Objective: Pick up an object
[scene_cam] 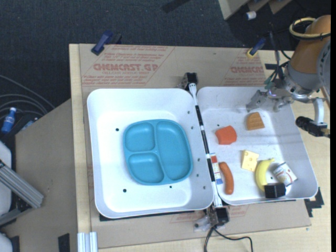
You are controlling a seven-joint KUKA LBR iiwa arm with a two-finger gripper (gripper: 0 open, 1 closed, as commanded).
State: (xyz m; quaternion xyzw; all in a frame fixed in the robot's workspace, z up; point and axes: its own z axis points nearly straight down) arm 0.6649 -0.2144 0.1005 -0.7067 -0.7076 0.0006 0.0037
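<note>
The right bin (294,135) holds several small items: a brown toast piece (255,121), an orange-red chunk (226,135), a yellow cheese wedge (250,160), a red sausage (227,177), a yellow banana (262,172), a small white and grey item (284,173) and a black block (274,190). My gripper (266,102) hangs over the back of this bin, just behind the toast piece. It is open, its fingers spread with nothing between them.
The left bin (105,114) holds a blue divided plate (157,151). A black hinge strip (202,135) runs between the bins. The arm's orange band (310,46) sits at the right edge, and blue clamps (102,42) mark the bench's back.
</note>
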